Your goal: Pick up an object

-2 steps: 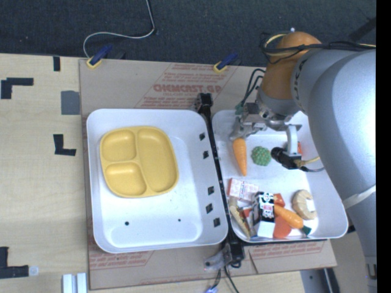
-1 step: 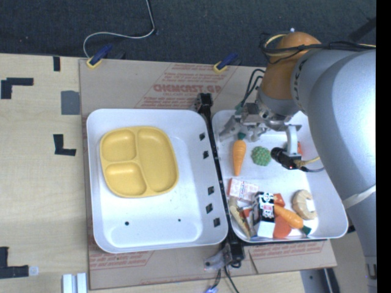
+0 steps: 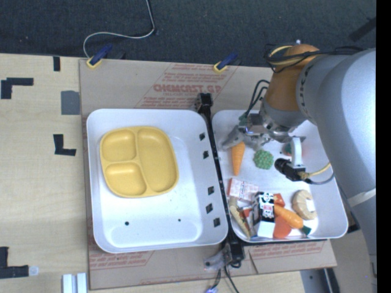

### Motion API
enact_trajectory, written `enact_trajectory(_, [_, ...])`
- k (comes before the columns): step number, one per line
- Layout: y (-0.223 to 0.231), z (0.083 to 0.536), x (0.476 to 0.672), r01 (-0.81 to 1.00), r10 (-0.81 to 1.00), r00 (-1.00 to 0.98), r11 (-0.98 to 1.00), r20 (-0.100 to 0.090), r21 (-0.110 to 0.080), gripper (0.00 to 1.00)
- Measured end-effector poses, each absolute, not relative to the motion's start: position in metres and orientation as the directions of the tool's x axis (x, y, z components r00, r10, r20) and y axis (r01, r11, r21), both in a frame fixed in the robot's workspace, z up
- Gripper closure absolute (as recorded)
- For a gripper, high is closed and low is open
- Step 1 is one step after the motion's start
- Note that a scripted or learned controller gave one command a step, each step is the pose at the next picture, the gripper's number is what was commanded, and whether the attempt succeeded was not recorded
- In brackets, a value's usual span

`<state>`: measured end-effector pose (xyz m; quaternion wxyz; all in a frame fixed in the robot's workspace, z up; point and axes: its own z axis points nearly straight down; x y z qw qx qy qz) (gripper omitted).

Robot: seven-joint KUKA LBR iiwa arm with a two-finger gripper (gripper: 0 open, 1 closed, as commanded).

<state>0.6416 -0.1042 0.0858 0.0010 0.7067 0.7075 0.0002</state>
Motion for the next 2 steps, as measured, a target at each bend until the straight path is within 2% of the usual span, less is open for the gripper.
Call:
enact_trajectory(1, [-0.104, 0.096, 0.642, 1.000, 1.000, -0.002, 0.002, -0.003, 0.002, 1.00])
enact_trajectory(2, [-0.031, 0.185, 0.632, 1.000, 1.000, -0.003, 0.003, 0.001, 0.000, 1.00])
